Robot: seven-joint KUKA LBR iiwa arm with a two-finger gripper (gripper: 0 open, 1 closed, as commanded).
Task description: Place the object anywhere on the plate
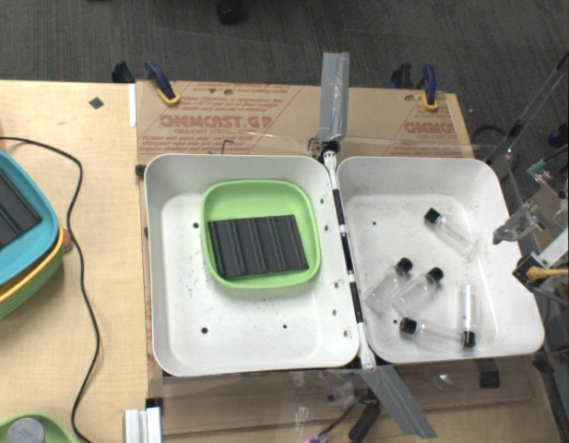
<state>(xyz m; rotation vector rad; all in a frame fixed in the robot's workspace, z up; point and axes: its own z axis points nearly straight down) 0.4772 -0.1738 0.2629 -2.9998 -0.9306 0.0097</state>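
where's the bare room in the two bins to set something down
Left bin: a wide bare strip in front of the green plate, and a narrow one along its left wall. Right bin: bare at the back left corner; crowded with clear vials through the middle and front.

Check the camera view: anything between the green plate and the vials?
In the camera view, between the green plate and the clear vials lie bare bin floor and the bins' adjoining rims.

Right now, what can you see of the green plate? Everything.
The green plate is a rounded square with a raised rim and looks like plastic. It lies flat in the upper middle of the left bin. A dark ribbed mat lies on it, covering most of its floor and reaching its lower rim. No vial lies on it.
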